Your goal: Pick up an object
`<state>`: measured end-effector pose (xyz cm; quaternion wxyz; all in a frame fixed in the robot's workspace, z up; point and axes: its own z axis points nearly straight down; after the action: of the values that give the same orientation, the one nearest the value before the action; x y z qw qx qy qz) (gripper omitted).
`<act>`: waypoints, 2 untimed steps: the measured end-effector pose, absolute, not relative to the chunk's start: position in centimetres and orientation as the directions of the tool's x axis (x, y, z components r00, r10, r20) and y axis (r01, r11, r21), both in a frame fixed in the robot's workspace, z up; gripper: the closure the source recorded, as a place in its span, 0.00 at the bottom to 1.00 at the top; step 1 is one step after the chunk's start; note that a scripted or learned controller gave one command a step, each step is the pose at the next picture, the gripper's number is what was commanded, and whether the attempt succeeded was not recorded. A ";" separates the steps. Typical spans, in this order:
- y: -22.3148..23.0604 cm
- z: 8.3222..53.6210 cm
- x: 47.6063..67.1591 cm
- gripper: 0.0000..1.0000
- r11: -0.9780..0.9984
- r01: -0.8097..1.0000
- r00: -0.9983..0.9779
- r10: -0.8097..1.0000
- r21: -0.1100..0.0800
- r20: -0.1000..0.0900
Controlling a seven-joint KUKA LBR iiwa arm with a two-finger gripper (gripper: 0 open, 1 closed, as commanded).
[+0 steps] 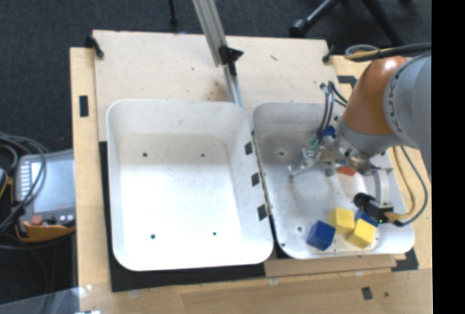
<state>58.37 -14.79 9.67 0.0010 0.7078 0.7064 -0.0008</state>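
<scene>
My gripper point(304, 164) hangs low over the middle of the right bin point(276, 131), below the arm's orange band point(367, 98). A blue block point(320, 234) lies near the bin's front edge. Two yellow blocks point(343, 219) point(362, 233) sit just to its right. A small red piece point(348, 171) shows right beside the wrist, partly hidden by it. The gripper is well behind the blocks and apart from them, and I see nothing in it.
The left bin point(116, 160) stands beside the right one, sharing a raised middle wall point(258, 174). A slanted aluminium post point(207, 11) rises behind the bins. Cables and a black connector point(365, 202) trail off the wrist over the right bin's right side.
</scene>
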 end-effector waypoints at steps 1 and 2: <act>-14.9 11.0 58.5 1.00 -0.009 1.000 0.009 1.000 0.006 -0.001; -15.3 16.5 59.7 1.00 0.002 1.000 -0.002 1.000 0.007 -0.002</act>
<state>59.68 -15.29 16.50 0.0034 0.7064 0.7078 0.0018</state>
